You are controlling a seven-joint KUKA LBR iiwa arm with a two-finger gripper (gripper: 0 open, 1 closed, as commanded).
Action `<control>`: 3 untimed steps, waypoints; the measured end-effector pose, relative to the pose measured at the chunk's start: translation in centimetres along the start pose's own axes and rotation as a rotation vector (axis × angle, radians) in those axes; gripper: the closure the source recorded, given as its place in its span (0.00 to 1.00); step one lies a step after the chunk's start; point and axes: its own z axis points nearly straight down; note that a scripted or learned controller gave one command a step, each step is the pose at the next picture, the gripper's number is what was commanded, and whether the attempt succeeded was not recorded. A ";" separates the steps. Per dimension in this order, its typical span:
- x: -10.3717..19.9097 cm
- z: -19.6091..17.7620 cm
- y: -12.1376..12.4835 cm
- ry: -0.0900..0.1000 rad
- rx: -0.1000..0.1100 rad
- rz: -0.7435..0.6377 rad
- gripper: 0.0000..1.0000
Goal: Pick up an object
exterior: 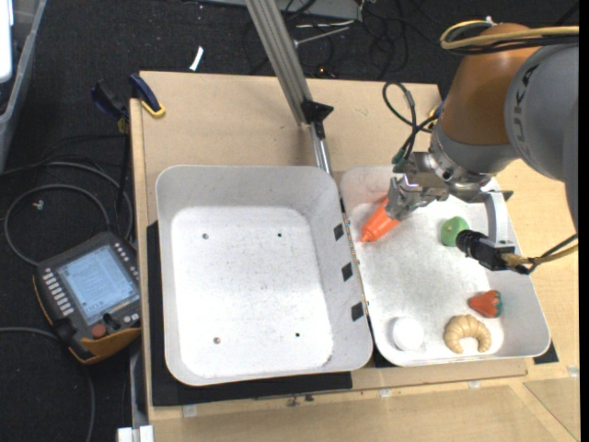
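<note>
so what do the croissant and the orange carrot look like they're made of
Croissant: probably moulded plastic toy food, tan with a slight sheen and smooth ridges. Carrot: likely plastic too, in uniform bright orange; its finish is hard to judge beside the tool.

The arm runs off the picture at three o'clock, so its base is cut off. Its wrist covers the top of the right bin, at one o'clock. The gripper blocks the orange carrot's upper end. The clear tub at ten o'clock is cropped by the edge.
</note>
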 end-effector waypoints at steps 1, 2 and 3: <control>5.1 0.8 -1.9 0.000 0.004 0.000 1.00; 10.0 -0.7 -4.0 0.001 0.001 -0.001 1.00; 15.3 0.0 -6.3 0.000 0.004 -0.001 1.00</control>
